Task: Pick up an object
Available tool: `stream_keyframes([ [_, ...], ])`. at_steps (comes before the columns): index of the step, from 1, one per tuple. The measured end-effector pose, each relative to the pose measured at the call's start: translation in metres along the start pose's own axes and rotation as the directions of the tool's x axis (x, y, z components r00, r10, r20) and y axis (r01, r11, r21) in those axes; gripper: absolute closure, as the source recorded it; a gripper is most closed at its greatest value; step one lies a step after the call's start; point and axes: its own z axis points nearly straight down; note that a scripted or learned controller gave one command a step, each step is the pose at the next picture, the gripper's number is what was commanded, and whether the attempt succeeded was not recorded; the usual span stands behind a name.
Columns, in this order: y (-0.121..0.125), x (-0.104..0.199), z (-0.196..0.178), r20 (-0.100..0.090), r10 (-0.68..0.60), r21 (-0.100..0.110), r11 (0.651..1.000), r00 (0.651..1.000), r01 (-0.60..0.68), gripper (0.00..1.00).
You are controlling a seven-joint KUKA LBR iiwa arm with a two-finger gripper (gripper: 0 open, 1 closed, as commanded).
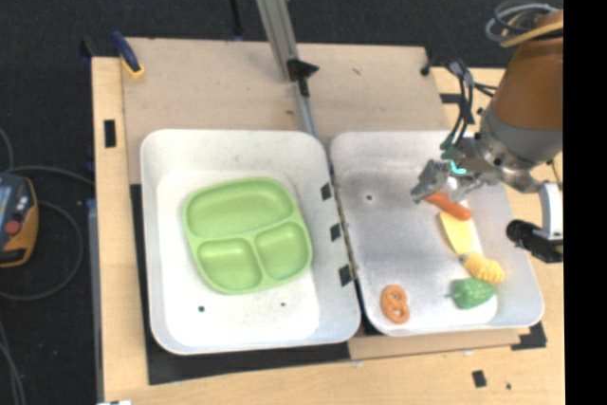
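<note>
My gripper point(432, 187) hangs over the upper middle of the right bin point(379, 166), with the grey and orange arm reaching in from the right. An orange carrot point(448, 204) lies just below and to the right of the gripper tip, touching or nearly touching it. A yellow wedge point(458, 233) lies beside the carrot. Farther toward the front are a yellow corn cob point(485, 270), a green leafy piece point(471, 292) and a brown pretzel point(395, 303). Nothing is visibly lifted off the bin floor.
In the left bin point(161, 166) rests a green three-compartment tray point(248, 234). An aluminium post point(272, 5) rises behind the bins, with a rod running down to the gap between them. Black clips line the divider between the bins.
</note>
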Motion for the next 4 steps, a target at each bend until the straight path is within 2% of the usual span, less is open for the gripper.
stream_keyframes([
  [1, 0.001, 0.0, -0.001, 0.0, 0.0, -0.002, 1.0, 1.0, 0.0, 0.0],
  [2, 0.0, -0.009, 0.045, 0.001, 0.002, 0.002, 1.0, 1.0, -0.002, 0.0],
  [4, -0.003, -0.009, 0.135, 0.001, 0.002, -0.001, 1.0, 1.0, -0.002, 0.0],
])
